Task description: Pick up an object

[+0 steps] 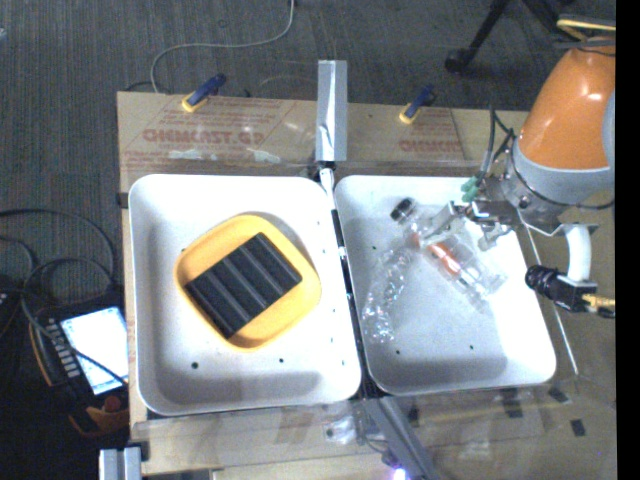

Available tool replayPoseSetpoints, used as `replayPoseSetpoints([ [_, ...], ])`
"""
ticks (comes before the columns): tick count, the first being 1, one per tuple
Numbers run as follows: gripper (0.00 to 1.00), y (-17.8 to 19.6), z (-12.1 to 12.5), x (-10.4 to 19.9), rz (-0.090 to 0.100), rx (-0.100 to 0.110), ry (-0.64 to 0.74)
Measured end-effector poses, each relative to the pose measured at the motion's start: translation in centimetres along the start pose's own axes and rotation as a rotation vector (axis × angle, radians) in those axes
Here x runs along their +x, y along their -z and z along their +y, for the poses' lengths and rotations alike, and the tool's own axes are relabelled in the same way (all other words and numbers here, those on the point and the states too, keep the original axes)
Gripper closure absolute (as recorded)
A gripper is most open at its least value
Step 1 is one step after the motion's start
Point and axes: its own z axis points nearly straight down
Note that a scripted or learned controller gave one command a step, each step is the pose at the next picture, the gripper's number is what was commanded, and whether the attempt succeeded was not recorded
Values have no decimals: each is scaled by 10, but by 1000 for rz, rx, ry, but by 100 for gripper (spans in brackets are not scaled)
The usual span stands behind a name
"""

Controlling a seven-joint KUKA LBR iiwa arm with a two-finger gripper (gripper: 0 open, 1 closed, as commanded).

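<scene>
Arm over the right bin, approaching a pick

The arm (570,118) reaches in at the right bin (450,358); left bin (160,368) holds a yellow-and-black tray (248,280). The gripper (478,211) hovers at the clear plastic bottle (450,253), far right; its spread I cannot tell. Next: descend, minding the right wall.

Two blue-and-yellow clamps (203,91) (417,104) on the brown cardboard-topped bench (230,138), black cables (40,258) on dark carpet (80,28)
</scene>
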Motion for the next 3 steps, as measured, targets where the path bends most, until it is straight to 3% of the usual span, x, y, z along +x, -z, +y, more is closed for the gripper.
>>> replayPoseSetpoints([
  [1,0,-92,26,-44,-1,-1,23],
  [2,0,-158,62,-82,9,9,147],
  [3,0,-161,64,-81,8,9,184],
])
